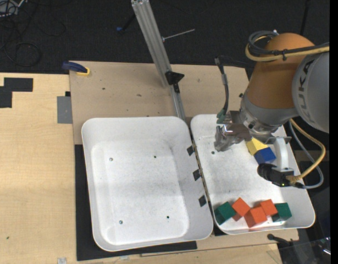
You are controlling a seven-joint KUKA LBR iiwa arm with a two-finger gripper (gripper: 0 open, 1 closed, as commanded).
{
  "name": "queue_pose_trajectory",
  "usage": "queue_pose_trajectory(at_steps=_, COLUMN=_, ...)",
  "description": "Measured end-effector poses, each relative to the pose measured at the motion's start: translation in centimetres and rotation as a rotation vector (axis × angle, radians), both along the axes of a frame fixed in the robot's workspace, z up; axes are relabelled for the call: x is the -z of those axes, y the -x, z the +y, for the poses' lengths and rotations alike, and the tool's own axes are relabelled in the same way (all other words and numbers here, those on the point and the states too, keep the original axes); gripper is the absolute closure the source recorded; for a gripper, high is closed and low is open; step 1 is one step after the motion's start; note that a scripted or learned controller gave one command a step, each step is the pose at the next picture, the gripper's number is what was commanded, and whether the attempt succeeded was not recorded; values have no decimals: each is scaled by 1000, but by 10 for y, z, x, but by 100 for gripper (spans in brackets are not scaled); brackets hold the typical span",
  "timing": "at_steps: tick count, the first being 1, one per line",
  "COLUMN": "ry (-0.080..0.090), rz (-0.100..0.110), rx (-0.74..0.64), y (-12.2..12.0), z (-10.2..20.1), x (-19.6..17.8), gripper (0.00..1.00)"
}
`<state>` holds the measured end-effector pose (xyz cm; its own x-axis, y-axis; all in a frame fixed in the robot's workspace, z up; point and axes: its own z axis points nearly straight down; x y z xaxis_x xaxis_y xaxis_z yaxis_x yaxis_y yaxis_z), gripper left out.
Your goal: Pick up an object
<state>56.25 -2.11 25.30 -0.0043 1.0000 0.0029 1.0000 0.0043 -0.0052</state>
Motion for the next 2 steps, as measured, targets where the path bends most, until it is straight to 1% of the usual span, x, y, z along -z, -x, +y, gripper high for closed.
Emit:
queue_pose_trajectory(at_steps=1, ry=1, rz=2, rx=0, y=-1, z=49, x=11, gripper=100)
queue_pose_trajectory(at_steps=2, ry=1, rz=2, rx=0, y=7, z=106, x=25, gripper=100)
